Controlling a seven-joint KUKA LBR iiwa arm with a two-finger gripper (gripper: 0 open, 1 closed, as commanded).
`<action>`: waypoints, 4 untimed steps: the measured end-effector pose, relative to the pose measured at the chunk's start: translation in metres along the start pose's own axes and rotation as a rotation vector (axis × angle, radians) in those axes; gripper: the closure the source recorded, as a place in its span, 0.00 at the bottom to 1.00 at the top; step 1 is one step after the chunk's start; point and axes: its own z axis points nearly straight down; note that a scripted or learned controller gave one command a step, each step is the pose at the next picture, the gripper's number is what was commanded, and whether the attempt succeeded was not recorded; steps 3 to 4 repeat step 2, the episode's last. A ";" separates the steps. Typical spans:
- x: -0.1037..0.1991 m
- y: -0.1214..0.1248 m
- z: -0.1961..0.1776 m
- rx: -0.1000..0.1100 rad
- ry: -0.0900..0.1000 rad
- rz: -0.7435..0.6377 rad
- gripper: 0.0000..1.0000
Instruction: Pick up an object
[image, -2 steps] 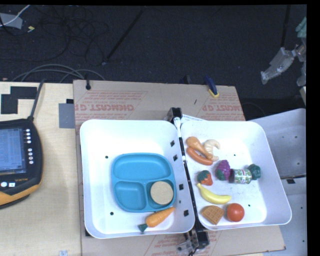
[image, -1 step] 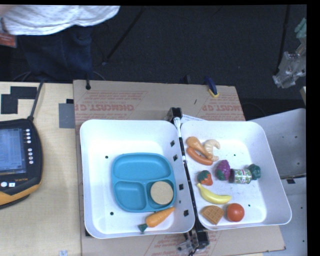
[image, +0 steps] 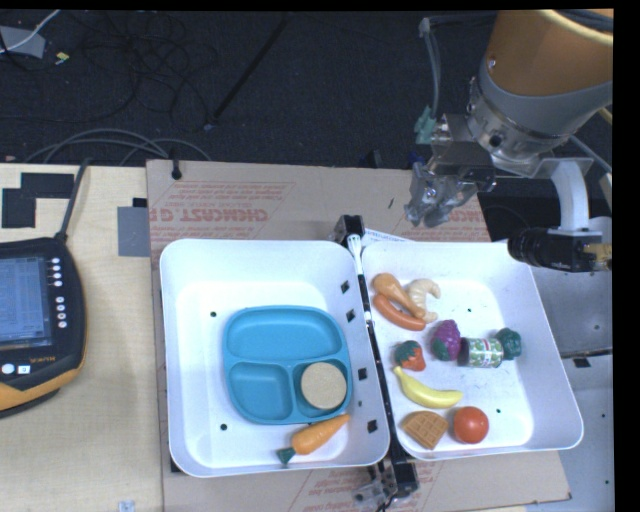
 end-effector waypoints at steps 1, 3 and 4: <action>-0.037 -0.072 0.010 -0.006 -0.003 0.016 1.00; 0.003 -0.085 0.063 -0.003 -0.004 0.011 1.00; 0.003 -0.085 0.063 -0.003 -0.004 0.011 1.00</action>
